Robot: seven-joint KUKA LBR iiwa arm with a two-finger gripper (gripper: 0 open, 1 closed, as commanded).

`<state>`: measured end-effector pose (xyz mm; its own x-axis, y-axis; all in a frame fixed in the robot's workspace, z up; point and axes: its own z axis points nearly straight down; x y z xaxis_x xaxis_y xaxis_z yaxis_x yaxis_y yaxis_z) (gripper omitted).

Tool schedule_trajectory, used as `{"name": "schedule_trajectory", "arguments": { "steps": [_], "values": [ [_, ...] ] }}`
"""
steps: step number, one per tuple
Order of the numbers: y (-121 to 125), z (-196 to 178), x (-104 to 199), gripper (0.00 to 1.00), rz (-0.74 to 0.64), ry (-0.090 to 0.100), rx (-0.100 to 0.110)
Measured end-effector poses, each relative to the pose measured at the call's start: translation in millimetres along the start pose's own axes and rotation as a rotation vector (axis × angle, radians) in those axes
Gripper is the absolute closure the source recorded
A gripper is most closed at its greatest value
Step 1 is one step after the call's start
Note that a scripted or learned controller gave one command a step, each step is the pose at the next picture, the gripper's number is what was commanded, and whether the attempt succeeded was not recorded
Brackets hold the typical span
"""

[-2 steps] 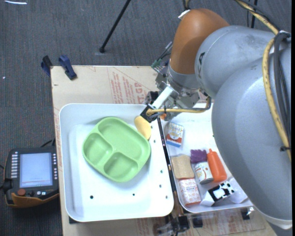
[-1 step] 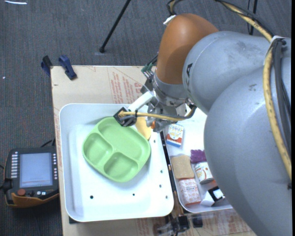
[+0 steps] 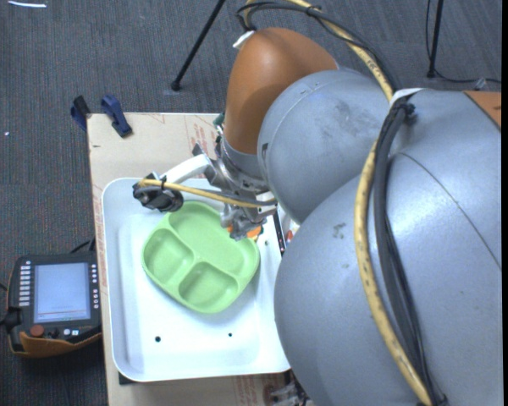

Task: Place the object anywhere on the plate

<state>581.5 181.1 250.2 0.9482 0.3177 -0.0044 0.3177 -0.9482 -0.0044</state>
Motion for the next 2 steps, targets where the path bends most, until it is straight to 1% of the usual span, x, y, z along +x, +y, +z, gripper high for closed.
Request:
{"name": "schedule_trajectory", "arguments": {
  "steps": [1,2],
  "values": [
    [-36.7,-98.3,-11.3,1.0,-0.127,0.009,-0.001],
    [-34.1,-94.1,-12.3,0.0,-0.123,0.0,-0.004]
  ]
}}
